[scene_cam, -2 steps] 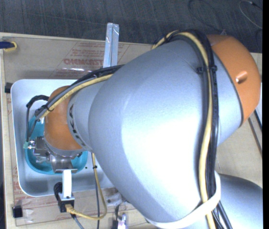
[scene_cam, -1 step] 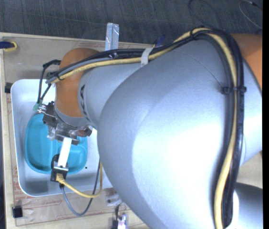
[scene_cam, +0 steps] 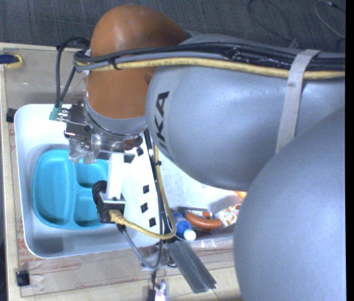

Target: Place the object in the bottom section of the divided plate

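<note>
Plainly, the big grey KUKA arm with its orange band (scene_cam: 130,49) took up most of the view. At its end, the metal-bodied gripper (scene_cam: 89,154) hung low over the left shallow white plastic bin (scene_cam: 26,130). Whether the gripper was wide, narrow or holding anything could not be told, because the wrist and its white bracket hid the working end.

The turquoise plastic divided plate (scene_cam: 54,187) lay on that bin's floor, just to the left of and below the gripper, which overlapped the plate's upper right rim. The plate had one long section on the side away from the gripper and two smaller ones nearer to it (no object was visible in any of them).

Well to the right of the gripper and lower in the view, a few small things lay close together in the neighbouring white bin (scene_cam: 186,190). They were a curved orange piece (scene_cam: 202,220), a blue and white item (scene_cam: 183,231) and an orange-and-white printed packet (scene_cam: 230,215). Which of them was the object to be placed could not be told.

A yellow cable (scene_cam: 227,71) ran along the arm, above and to the right of the gripper.
</note>
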Tool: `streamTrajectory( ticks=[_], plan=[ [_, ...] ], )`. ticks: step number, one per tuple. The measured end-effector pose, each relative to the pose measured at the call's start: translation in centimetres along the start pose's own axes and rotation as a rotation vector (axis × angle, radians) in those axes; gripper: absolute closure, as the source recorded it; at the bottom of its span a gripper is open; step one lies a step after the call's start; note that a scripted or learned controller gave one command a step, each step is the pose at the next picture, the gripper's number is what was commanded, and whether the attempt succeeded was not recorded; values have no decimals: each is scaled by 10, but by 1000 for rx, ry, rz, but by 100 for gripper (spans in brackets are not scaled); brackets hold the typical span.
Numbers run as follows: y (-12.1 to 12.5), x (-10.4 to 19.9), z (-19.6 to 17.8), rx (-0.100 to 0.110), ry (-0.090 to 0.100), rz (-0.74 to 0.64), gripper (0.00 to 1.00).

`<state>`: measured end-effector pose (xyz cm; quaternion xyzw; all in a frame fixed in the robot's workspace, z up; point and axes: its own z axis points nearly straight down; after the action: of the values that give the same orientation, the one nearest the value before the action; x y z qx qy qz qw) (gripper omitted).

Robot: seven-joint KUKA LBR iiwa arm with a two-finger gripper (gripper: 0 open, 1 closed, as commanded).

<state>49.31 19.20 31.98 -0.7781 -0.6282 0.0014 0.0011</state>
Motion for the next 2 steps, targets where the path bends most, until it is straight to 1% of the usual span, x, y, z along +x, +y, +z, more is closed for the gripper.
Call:
streamTrajectory(
  ticks=[1,2],
  plan=[
    [-22,19,16,1,-1,-159,100],
    [-17,-5,-123,-2,0,-224,100]
  ],
)
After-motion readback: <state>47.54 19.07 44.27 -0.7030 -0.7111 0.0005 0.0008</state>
